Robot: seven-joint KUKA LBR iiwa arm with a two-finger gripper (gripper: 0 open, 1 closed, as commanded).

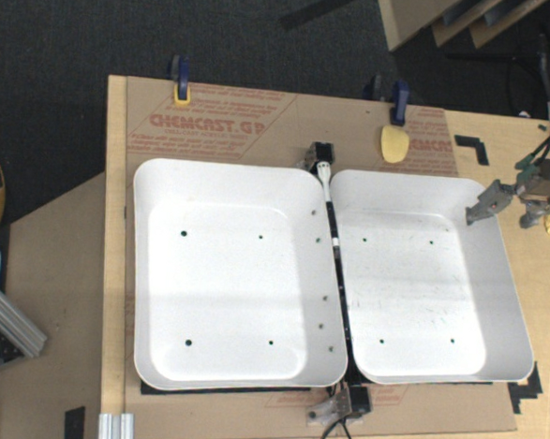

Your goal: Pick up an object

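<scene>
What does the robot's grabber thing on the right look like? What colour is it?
The gripper is grey metal, with a thin pointed tip over the right bin's far corner. Behind it sits a cluttered head of small parts, with a green wire looping up and little orange and red bits at the picture's edge.

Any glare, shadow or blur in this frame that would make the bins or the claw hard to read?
Camera view: the left bin shows a brighter band across its lower floor, without washout; the right bin is evenly lit with faint smudges; shadows are soft. The claw at the right bin's far right corner is small and slightly blurred, its details unreadable.
</scene>
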